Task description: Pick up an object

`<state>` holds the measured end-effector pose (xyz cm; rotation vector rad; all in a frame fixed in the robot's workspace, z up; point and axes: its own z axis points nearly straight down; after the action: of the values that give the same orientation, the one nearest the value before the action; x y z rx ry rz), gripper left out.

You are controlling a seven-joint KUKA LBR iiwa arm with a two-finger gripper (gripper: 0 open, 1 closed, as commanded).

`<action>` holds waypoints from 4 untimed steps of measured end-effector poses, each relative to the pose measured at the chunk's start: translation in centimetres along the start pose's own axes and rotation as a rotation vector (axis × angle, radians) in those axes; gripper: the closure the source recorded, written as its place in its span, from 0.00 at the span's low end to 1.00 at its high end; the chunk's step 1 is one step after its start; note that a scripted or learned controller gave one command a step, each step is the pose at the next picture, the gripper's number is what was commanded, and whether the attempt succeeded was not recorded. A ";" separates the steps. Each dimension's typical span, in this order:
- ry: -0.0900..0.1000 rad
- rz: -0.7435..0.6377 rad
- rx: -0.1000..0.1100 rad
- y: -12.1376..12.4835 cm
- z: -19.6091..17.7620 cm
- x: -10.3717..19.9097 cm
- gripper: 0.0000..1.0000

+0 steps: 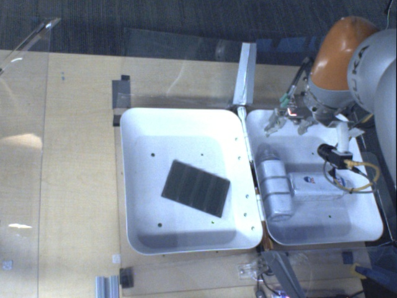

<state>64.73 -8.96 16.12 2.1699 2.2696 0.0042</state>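
Pale wood worktop [62,185] is seen under two white bins, with dark carpet beyond its far edge. Going left to right, the left bin [139,126] comes first; a flat black slab [196,188] lies near its middle, its long axis running from about ten o'clock to four o'clock. The right bin [372,225] follows, and against its left wall a grey can [275,188] lies on its side, its long axis running roughly twelve to six. Touching the can's right side, a white box [316,185] lies flat, its long axis running nine to three.

The gripper [289,121] hangs over the far end of the right bin, below the arm's orange band [338,48]. Its fingers are spread apart and nothing is seen between them.

From the gripper, the can lies at about six to seven o'clock and near, the box at about five o'clock, and the slab at about eight o'clock, well apart and across the bin walls. The can and box are judged the nearest candidates; a descent toward six o'clock would be called for, with the fingers set across the can's short width.
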 end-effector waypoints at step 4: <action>-0.002 -0.308 -0.011 -7.6 7.1 -0.2 0.00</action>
<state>57.13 -9.44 8.98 1.7901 2.5678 0.0137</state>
